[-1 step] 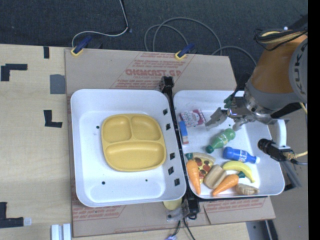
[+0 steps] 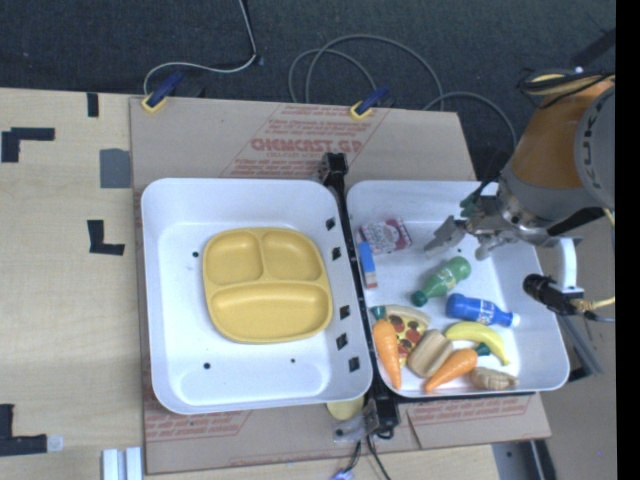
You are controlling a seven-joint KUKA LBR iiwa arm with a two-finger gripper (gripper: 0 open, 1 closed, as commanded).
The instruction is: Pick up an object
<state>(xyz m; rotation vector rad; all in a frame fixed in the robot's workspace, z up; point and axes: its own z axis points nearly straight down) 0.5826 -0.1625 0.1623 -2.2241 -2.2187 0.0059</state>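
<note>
The right bin (image 2: 400, 200) holds several toy foods. A green bottle (image 2: 441, 280) lies near its middle, a blue bottle (image 2: 479, 311) just below it, and a yellow banana (image 2: 482, 339) under that. Two orange carrots (image 2: 386, 351) (image 2: 452, 368), a pizza slice (image 2: 406, 327), a brown bread piece (image 2: 427, 351) and a tan piece (image 2: 493, 378) crowd the front. A small clear packet (image 2: 385, 235) lies at the upper left. My gripper (image 2: 464, 242) hovers over the bin's upper right, fingers spread open, nothing between them, just above the green bottle.
The left bin (image 2: 170, 368) carries a yellow divided plate (image 2: 267, 283). Black clips run along the seam between the bins (image 2: 347, 278). Cables loop on the dark floor behind the bench (image 2: 340, 63). The arm's body (image 2: 565, 158) overhangs the right bin's far right side.
</note>
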